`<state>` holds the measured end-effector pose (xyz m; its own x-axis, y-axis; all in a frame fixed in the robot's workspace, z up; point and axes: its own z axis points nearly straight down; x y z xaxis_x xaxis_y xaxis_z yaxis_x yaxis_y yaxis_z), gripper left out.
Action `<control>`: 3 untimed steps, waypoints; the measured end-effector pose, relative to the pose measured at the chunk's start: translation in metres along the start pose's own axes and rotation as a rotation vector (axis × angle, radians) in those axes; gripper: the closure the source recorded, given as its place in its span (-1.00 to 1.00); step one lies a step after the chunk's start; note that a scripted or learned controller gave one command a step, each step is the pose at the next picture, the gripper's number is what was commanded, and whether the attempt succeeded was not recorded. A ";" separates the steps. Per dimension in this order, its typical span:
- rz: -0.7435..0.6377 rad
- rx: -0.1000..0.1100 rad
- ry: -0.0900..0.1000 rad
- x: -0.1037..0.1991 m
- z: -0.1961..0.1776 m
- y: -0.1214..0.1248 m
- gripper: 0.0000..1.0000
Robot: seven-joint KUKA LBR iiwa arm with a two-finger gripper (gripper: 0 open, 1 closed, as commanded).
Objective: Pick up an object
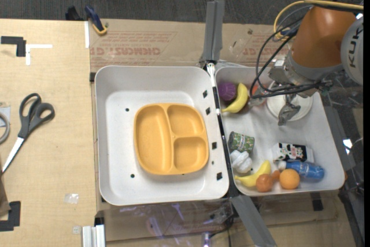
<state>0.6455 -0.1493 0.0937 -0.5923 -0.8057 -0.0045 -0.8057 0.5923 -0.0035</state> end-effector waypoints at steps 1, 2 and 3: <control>0.181 0.011 0.023 -0.031 -0.004 0.008 -1.00; 0.517 -0.001 -0.009 0.036 -0.027 -0.050 -1.00; 0.691 0.002 0.000 0.019 -0.001 -0.024 -1.00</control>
